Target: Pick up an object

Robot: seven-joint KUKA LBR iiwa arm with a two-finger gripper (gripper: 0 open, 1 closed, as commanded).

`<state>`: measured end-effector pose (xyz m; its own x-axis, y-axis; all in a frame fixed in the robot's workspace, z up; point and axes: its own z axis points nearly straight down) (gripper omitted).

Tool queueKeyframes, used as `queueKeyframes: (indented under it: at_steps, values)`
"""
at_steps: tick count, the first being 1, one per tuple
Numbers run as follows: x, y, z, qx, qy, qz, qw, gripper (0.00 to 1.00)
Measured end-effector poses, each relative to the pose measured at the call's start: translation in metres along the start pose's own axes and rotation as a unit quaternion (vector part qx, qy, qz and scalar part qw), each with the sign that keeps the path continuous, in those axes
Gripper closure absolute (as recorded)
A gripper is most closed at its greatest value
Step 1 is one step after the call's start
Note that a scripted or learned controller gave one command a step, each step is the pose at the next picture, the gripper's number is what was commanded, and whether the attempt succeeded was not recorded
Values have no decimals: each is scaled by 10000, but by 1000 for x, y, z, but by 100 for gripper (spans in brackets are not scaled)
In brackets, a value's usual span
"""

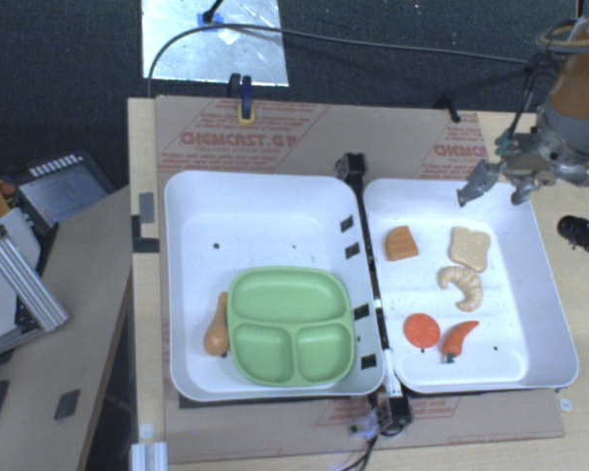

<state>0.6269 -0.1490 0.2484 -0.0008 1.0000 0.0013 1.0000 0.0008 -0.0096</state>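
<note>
Right bin point(540, 263) holds croissant point(461, 287), tomato point(421, 330), pepper point(458, 339).

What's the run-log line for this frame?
stage: pre-grasp | gripper: jaws open, nothing held, over right white bin far edge | nearest: pale toast-shaped toy | green divided plastic tray: left white bin

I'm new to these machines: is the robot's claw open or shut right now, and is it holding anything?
Open and holding nothing. The gripper hangs over the right bin's far edge, its two fingers spread apart with bare gap between them.
</note>
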Motion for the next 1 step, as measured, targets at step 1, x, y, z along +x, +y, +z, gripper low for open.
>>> queueKeyframes:
  at_steps: [1]
  values:
    - [0,2,-7,-56,-9,-11,10000,0]
